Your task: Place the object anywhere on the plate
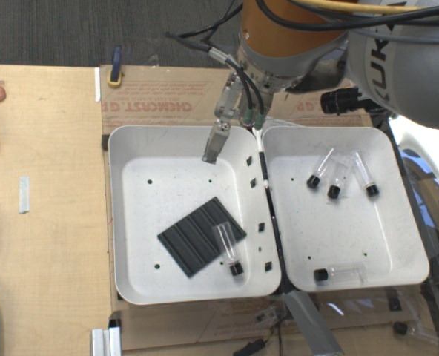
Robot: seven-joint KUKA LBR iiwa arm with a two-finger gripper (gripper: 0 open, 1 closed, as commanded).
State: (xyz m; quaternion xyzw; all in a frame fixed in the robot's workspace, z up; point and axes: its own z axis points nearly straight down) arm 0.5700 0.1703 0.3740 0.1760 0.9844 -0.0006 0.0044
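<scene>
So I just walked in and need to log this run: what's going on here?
The arm's gripper hangs over the back of the left bin, and nothing can be seen between its fingers. In that bin a dark ribbed plate lies flat, and one clear vial with a black cap lies partly on the plate's right corner. The right bin holds four more vials: three near the back and one at the front edge.

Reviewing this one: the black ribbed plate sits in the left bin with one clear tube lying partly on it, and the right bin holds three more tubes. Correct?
Not quite. The camera view shows four tubes in the right bin: three near its far side and a fourth by its near edge. The plate in the left bin, with one tube partly on it, is right.
</scene>
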